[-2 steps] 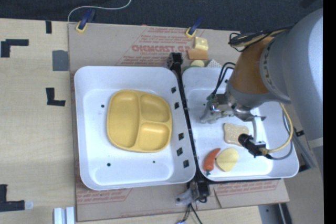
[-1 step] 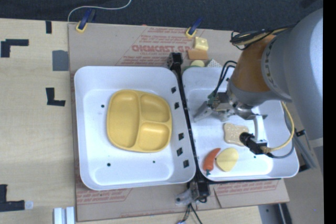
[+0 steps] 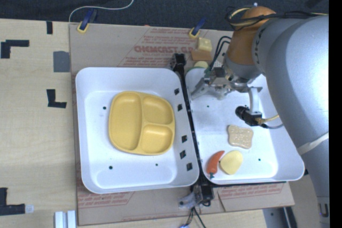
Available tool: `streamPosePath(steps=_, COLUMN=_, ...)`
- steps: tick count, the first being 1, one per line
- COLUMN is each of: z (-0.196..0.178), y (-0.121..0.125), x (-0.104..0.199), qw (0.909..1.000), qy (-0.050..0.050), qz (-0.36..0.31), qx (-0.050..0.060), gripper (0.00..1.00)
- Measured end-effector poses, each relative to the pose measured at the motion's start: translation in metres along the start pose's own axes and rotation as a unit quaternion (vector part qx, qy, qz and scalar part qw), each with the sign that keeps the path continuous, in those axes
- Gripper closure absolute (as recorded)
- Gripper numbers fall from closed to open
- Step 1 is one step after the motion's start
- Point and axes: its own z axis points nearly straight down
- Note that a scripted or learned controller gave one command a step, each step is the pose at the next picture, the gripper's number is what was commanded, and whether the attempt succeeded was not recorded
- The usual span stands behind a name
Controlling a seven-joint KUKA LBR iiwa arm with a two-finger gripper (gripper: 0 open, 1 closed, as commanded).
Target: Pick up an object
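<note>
A glossy yellow plastic plate point(image 3: 141, 122), moulded into three compartments, lies in the left white bin point(image 3: 91, 168). Low in the right white bin point(image 3: 283, 168) sit a rough, pale slice of toast point(image 3: 240, 136), a smooth yellow wedge point(image 3: 231, 162) and a slim orange-red carrot point(image 3: 214, 161) touching it. The gripper point(image 3: 214, 83) hangs at that bin's upper left corner; whether it is gripping anything cannot be told.
</note>
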Motion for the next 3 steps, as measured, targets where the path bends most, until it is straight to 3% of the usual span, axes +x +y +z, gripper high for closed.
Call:
streamPosePath(steps=1, z=-0.002, y=0.015, x=-0.002, qw=1.0000, qy=0.000, qz=0.000, qx=0.005, gripper=0.00)
streamPosePath(steps=2, z=-0.025, y=-0.047, x=-0.059, qw=1.0000, qy=0.000, qz=0.005, qx=0.005, gripper=0.00)
streamPosePath(steps=3, z=-0.001, y=-0.123, x=-0.072, qw=1.0000, qy=0.000, qz=0.004, qx=0.003, gripper=0.00)
